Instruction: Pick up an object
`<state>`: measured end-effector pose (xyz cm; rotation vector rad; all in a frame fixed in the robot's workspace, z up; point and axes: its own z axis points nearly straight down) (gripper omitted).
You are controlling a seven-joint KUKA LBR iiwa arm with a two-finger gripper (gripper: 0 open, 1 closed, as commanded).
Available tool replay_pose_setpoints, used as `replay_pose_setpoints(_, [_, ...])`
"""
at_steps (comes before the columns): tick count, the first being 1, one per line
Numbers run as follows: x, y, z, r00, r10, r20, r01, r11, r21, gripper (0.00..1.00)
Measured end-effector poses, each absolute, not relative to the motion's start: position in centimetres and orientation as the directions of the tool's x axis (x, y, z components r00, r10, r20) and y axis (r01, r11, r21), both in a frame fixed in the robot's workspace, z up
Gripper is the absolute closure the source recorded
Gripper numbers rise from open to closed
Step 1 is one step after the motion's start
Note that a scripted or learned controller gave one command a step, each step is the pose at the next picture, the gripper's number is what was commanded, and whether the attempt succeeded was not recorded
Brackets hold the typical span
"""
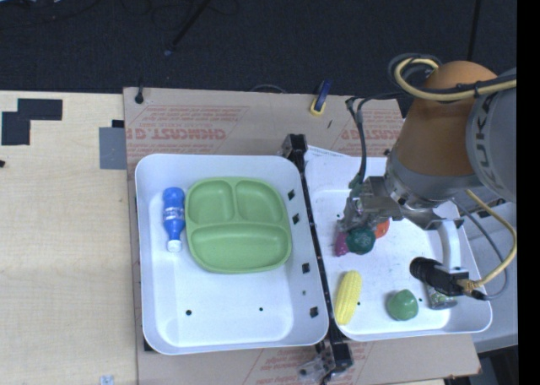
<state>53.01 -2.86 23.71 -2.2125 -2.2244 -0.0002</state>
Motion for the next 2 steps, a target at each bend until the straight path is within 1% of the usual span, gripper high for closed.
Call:
replay_pose_setpoints(1, [52.5,2.5,21.9,-0.004,1.000,0.002,1.000,0.004,-0.006,1.00])
replay_pose_setpoints(2, [52.0,3.9,21.7,-0.001,1.000,0.001,1.000,0.001,-0.005,1.00])
